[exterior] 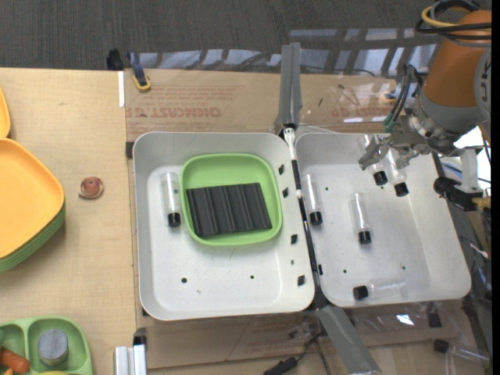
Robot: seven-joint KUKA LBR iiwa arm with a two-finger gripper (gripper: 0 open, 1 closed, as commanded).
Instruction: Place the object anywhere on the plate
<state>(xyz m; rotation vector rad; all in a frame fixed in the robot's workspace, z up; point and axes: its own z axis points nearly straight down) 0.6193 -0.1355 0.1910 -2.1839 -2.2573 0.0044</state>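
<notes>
Four clear tubes with black caps lie in the bins; I judge them light, hard and slippery. I'd grab the middle tube (360, 218) across its body, then carry it to the green plate (230, 167). My gripper (390, 183) hangs open, holding nothing.

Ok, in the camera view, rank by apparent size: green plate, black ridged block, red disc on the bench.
1. green plate
2. black ridged block, lying on the plate
3. red disc, far the smallest

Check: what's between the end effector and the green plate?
Camera view: a clear tube at the right bin's left wall, then the divider, between end effector and green plate.
</notes>
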